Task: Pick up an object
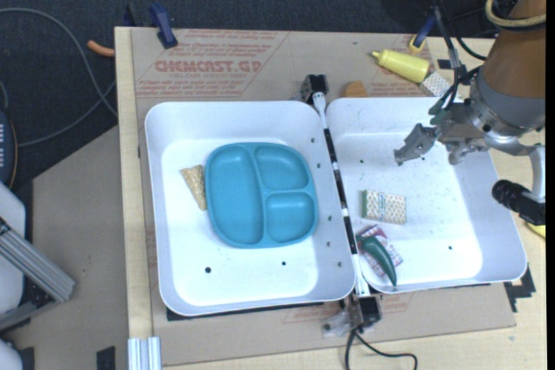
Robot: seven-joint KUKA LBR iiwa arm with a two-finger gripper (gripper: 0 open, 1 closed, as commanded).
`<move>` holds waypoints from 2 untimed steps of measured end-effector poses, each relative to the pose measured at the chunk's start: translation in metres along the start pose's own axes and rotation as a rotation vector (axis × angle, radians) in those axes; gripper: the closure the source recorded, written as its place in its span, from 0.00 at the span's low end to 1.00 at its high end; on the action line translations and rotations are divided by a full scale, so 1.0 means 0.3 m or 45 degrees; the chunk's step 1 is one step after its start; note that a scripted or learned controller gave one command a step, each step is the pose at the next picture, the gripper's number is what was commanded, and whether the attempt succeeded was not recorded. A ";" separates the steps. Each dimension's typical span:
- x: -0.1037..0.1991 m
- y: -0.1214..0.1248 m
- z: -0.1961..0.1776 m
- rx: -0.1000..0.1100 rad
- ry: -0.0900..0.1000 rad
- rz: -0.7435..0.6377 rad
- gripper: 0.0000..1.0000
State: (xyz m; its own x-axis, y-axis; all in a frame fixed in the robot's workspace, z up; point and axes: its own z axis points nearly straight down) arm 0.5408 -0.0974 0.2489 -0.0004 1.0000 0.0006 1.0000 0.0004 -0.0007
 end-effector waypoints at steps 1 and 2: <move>0.014 0.005 0.392 0.003 0.000 0.002 0.00; -0.018 0.017 0.549 0.002 0.001 0.002 0.00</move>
State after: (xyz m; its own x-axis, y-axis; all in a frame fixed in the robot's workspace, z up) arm 0.5458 -0.1026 0.0841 0.0009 1.0000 0.0011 1.0000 -0.0008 -0.0024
